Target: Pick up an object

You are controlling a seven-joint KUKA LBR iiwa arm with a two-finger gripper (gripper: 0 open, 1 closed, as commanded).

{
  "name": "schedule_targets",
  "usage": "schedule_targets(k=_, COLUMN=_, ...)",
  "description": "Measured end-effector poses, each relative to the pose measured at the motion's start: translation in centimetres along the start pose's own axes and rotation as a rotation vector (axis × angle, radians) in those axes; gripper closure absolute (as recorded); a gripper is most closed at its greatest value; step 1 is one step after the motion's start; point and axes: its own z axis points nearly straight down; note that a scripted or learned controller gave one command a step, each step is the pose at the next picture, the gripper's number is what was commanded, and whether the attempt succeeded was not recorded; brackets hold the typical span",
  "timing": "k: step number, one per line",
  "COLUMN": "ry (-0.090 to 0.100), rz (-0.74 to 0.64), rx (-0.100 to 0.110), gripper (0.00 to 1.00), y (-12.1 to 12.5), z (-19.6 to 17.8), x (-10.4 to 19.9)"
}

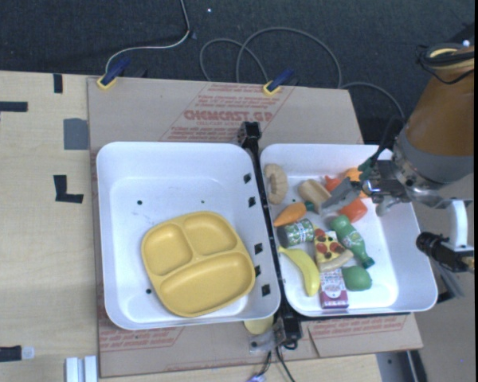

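**A:** Camera view status? Where's your pincer?

**B:** My pincer (344, 194) sits in the right bin (406, 293), upper middle, reaching in from the right of the frame. Grey fingers point left and down toward the toy pile. Can't tell how far they're open; tips blur into the clutter. Nothing visibly held between them.

**A:** What's under it?

**B:** Toy food, packed in the left half of that bin. An orange-red piece (353, 208) is just beside the fingertips, maybe touching, can't say. A tan bread roll (313, 191) lies just left of the tips. A pale bagel-like round (276, 181) is at the bin's upper left, by the divider.

**A:** Rest of the pile?

**B:** Carrot (291, 212) below the bagel. Green can (299, 232) under that. Banana (303, 270) lower left of the pile. Pizza slice (329, 247) mid-pile, green bottle (351, 241) to its right, tilted. Green round piece (356, 278) below the bottle. Red-and-white carton (333, 293) at the bottom edge.

**A:** Left bin?

**B:** Left bin (115, 173) holds a yellow divided plate (198, 262), lying flat in the lower middle. Well apart from my pincer.

**A:** Anything lifted?

**B:** No. Every object lies in the bins.
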Motion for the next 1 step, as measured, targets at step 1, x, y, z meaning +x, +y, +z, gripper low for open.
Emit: schedule_targets(k=1, ry=-0.003, rz=0.004, rx=0.001, gripper=0.0, y=5.12, z=7.83, x=-6.5)
